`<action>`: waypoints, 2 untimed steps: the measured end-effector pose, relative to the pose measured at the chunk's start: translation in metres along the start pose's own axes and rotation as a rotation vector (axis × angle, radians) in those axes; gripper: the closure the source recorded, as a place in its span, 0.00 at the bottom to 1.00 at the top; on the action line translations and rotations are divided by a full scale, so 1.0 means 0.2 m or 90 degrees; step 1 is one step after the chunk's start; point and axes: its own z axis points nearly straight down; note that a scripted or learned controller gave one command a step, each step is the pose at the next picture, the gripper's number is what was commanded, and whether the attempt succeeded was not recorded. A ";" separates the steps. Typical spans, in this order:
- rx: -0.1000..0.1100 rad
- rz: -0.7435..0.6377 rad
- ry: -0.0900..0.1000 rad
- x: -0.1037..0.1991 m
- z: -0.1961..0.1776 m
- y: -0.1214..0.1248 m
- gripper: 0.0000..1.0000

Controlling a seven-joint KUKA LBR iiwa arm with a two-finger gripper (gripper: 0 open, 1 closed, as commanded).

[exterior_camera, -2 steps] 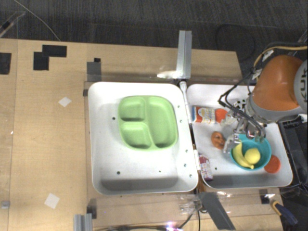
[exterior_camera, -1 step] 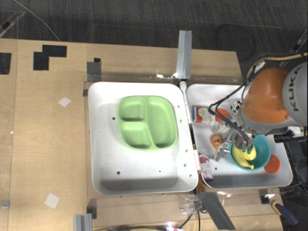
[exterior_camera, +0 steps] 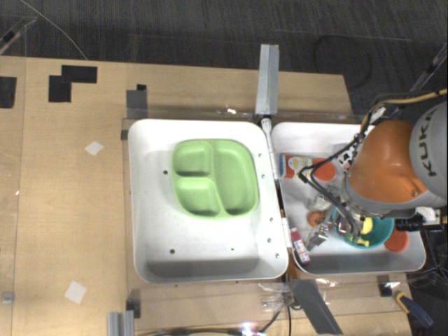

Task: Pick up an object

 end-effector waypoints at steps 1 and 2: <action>0.001 -0.119 0.011 -0.45 -0.13 -0.12 0.00; 0.001 -0.051 -0.003 -0.31 -0.02 -0.10 0.00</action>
